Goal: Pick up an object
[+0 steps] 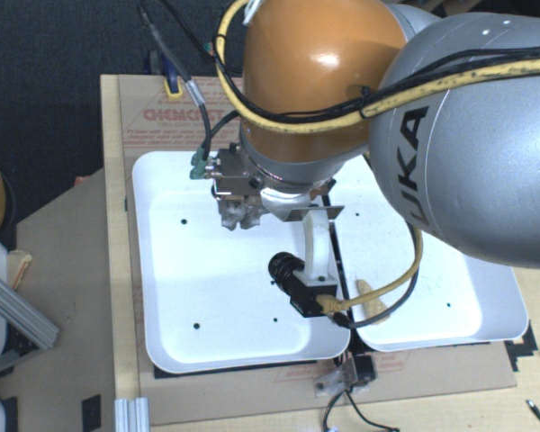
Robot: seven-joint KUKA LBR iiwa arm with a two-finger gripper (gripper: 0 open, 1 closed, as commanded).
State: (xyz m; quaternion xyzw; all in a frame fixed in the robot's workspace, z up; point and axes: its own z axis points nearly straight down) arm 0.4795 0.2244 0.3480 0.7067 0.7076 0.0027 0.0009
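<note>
Overhead, the KUKA arm (450,124), its orange band (319,52) filling the upper middle of the frame, hangs above the left white bin (207,331) on the counter (130,133). Its hand (238,207) sits at the frame's center; whether it is open cannot be told. No object to pick up can be made out.

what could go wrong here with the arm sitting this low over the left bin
1. The arm's orange joint blocks the camera's line to the gripper, so a grasp can't be confirmed from this view.
2. The yellow cable loops down near the divider between the left bin and right bin; it might snag as the arm moves.
3. The black fitting hangs close to the bin floor and could scrape it.
</note>
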